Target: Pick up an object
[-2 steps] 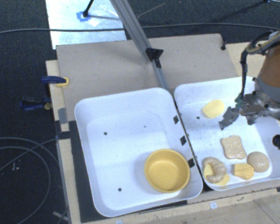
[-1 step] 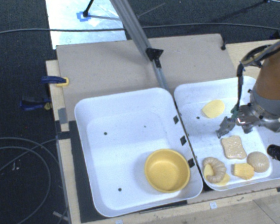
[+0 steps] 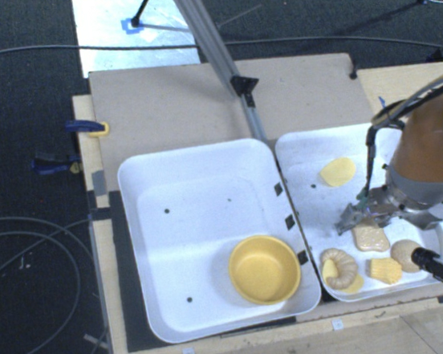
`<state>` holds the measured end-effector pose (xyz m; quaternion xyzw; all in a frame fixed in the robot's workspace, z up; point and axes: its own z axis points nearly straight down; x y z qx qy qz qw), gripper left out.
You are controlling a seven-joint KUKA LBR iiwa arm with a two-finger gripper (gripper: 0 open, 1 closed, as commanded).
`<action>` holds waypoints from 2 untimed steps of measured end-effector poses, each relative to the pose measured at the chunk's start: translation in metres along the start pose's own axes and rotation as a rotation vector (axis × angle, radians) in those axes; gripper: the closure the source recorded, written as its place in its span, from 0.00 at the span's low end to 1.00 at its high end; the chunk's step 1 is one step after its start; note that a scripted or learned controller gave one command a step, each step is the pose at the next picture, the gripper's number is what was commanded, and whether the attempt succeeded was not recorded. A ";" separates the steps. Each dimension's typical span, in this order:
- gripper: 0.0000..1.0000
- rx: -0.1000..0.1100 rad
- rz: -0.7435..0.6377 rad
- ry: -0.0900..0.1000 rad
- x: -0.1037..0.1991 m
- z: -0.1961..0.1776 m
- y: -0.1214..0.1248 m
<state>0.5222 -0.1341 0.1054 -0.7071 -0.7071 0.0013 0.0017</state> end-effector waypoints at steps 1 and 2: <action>1.00 -0.008 -0.001 -0.002 0.000 -0.014 0.003; 1.00 -0.010 -0.004 -0.002 0.000 -0.057 0.003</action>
